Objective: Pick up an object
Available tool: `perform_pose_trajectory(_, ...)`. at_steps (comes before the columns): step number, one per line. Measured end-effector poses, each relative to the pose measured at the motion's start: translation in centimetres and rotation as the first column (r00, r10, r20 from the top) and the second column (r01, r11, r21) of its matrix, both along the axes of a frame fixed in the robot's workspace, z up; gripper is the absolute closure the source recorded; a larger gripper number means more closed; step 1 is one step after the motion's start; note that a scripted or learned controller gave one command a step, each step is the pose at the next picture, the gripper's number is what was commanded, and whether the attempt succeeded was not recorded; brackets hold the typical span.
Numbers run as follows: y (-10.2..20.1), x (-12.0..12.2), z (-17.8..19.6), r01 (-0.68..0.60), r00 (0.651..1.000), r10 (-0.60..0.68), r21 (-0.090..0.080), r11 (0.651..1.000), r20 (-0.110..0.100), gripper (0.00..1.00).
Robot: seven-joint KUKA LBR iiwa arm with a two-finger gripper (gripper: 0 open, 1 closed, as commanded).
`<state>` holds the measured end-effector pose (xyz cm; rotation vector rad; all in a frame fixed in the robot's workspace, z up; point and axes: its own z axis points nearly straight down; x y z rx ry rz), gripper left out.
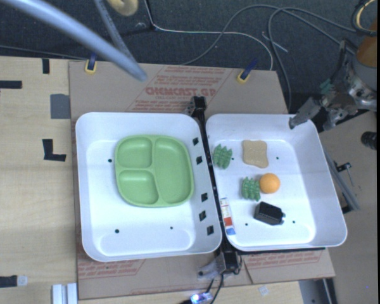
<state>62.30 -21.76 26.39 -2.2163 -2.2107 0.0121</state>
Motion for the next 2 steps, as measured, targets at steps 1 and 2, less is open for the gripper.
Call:
perform_pose_trajectory(1,0.1,0.2,0.8,-0.004,1.000,0.004,-0.003,1.000,0.012,0.00)
perform_pose_trajectory(2,0.1,-0.3,-5.6,-0.004,1.000,0.004,-0.002,1.000,0.006,0.00)
